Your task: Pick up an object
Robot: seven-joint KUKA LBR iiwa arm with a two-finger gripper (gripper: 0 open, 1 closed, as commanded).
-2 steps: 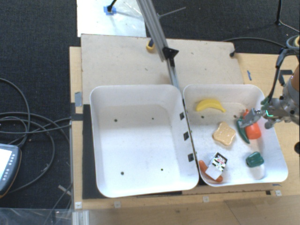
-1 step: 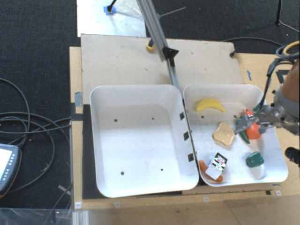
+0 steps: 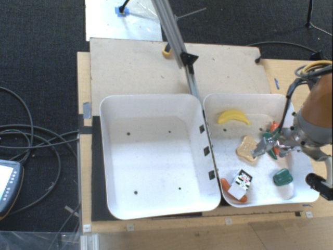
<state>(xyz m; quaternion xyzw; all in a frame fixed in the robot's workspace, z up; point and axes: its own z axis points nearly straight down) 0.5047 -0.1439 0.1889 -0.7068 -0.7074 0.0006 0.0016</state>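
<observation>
1. Over the right bin (image 3: 260,100), the arm (image 3: 317,113) reaches in from the right, its orange band above the wrist, its gripper (image 3: 261,149) low over the bin floor.
2. Whether the gripper is apart or together, I cannot tell.
3. Just beside the gripper's tip lies a flat tan toast (image 3: 247,149), rough-edged, touching or nearly so; contact is unclear.
4. A curved yellow banana (image 3: 233,117), smooth and glossy, rests toward the bin's far side.
5. A small black-and-white box (image 3: 240,184) lies tilted near the front rim, over an orange carrot (image 3: 225,183).
6. A green cap (image 3: 282,177) sits on a white cup at front right.
7. Next to it, the left bin (image 3: 151,105) is shallow, white, smooth plastic.
</observation>
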